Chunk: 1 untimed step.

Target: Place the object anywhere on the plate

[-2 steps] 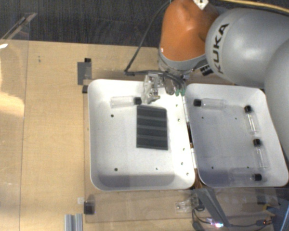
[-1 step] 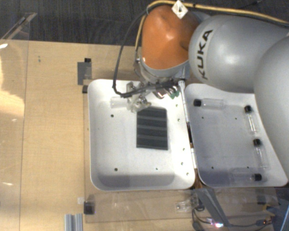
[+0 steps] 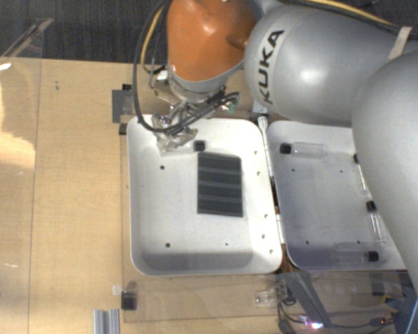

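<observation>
Camera view: looks down at a slant on both bins, with places below given relative to the dark ribbed plate.
Task's thing: small dark object (image 3: 199,145), lying on the white floor just beyond the plate's far left corner, near it but apart from it; too small to name more closely.
Plate: dark ribbed plate (image 3: 220,184), rectangular, flat, with ridges running across it, bare on top.
Gripper (image 3: 175,132): beyond the plate and to its left, low over the far left corner of the bin, just left of the small dark object; metal and clear parts blur together there.
Grip state: cannot tell whether apart, together or clamped on anything.
Left bin (image 3: 136,207): shallow, white, round-cornered, around the plate, which sits slightly right of its middle.
Right bin (image 3: 320,207): touching the left bin's side, right of the plate, with a few small dark bits on its floor.
Arm (image 3: 313,68): grey, lettered KUKA, reaching over the right bin from the right.
Orange band (image 3: 202,30): beyond the plate, straight above the gripper.
Cables (image 3: 150,40): yellow and black, looping down past the band's left side.
Bench (image 3: 63,186): pale wood, left of the plate, outside both bins.
</observation>
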{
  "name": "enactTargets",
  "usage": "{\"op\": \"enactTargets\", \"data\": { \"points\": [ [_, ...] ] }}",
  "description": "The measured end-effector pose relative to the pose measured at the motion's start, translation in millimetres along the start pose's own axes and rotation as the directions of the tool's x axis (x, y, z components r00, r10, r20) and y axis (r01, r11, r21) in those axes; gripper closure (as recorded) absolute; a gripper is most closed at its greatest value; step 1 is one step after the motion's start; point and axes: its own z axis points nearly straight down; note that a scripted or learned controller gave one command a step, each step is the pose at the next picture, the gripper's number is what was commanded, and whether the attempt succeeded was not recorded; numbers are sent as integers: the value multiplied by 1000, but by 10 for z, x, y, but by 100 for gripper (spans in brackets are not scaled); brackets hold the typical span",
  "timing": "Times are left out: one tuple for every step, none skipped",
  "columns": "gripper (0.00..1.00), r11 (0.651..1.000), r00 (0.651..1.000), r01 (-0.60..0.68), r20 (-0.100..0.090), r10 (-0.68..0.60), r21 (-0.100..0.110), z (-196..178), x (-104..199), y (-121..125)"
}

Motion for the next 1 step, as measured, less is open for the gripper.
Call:
{"op": "enactTargets", "data": {
  "points": [
    [100, 995, 995, 103, 1, -103, 2, -1166, -70, 24]
  ]
}}
